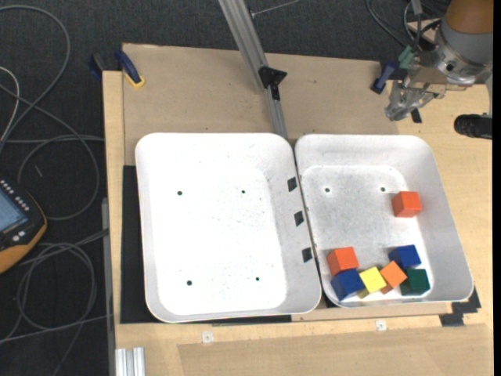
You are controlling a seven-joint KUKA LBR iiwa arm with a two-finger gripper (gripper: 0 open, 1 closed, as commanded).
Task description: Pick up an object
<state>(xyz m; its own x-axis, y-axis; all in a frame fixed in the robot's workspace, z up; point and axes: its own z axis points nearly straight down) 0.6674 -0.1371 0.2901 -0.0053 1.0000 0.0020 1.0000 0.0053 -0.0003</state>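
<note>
The right bin [438,171] holds several small blocks. One orange block [406,203] lies alone near the bin's right side. Along the front edge cluster an orange block [342,258], a blue block [347,283], a yellow block [373,280], a smaller orange block [394,273], another blue block [405,255] and a dark green block [416,281]. My gripper [404,110] hangs high above the bench past the back right corner of the right bin, far from the blocks. Nothing shows between its fingers.
The left bin [156,163] lies beside the right one, with black clips along the shared edge. A metal pole [249,45] slants up from the bench behind the bins. A blue clamp [129,67] sits at the back left corner. Cables lie on the floor at left.
</note>
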